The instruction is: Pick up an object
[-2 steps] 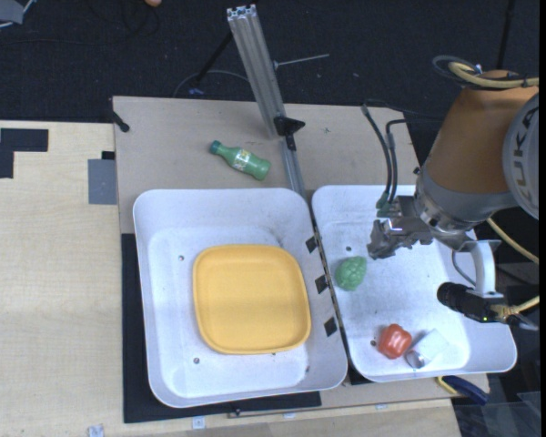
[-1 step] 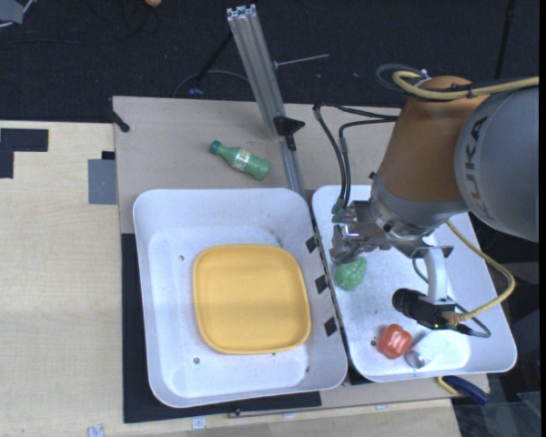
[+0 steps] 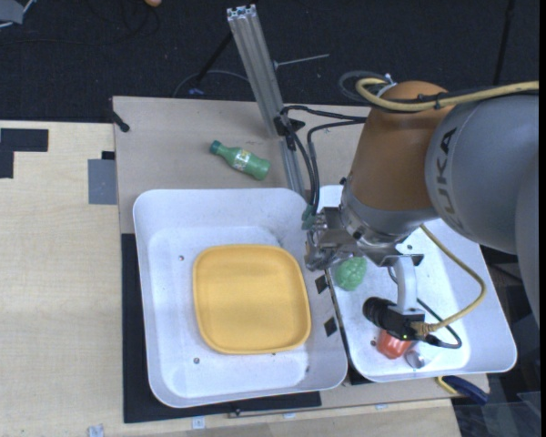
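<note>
The big grey arm with the orange band [image 3: 409, 153] reached in over the right white bin [image 3: 491, 335]. Its gripper [image 3: 326, 244] hung low near the wall where the two bins met. The metal parts there were dark and tangled, so I could not tell how the gripper was set, or if it had anything.

A small round green thing [image 3: 350, 273], bumpy like a toy fruit, lay in the right bin. It sat just beside the gripper, a little below and to the right of it in the camera view. It looked round, with no long side to line up with. I think this was the thing to grab, because it was the closest one. The gripper would need to slide a bit toward it and go down.

A small red and black thing [image 3: 393, 340] lay further down in the same bin. A flat yellow plastic plate [image 3: 250, 297] lay in the left white bin [image 3: 159, 235]. A little green bottle [image 3: 240, 159] lay on its side on the bench, behind the bins.
</note>
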Robot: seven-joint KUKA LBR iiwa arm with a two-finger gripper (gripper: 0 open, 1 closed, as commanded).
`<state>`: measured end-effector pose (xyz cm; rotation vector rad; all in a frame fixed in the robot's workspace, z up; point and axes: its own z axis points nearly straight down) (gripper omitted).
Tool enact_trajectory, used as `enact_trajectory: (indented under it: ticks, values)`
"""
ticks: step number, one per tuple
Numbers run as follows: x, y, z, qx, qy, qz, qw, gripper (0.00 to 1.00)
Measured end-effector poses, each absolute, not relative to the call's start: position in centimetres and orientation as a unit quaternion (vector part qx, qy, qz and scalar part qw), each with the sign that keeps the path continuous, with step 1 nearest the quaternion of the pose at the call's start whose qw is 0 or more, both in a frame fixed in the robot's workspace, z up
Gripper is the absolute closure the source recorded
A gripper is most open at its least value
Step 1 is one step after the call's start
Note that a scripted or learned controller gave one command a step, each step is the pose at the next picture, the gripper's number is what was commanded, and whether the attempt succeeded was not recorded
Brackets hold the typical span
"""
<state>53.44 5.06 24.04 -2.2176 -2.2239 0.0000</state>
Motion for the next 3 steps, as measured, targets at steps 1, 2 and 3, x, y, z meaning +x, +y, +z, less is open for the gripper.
enact_trajectory:
  ticks: [1, 2, 3]
  values:
    - [52.8, 8.5, 23.6, -0.706, -0.708, 0.0003, 0.001, 1.0]
    - [52.9, 8.8, 22.2, -0.707, -0.707, 0.0008, 0.0, 1.0]
    - [52.9, 8.7, 22.3, -0.707, -0.707, 0.0006, 0.0, 0.0]
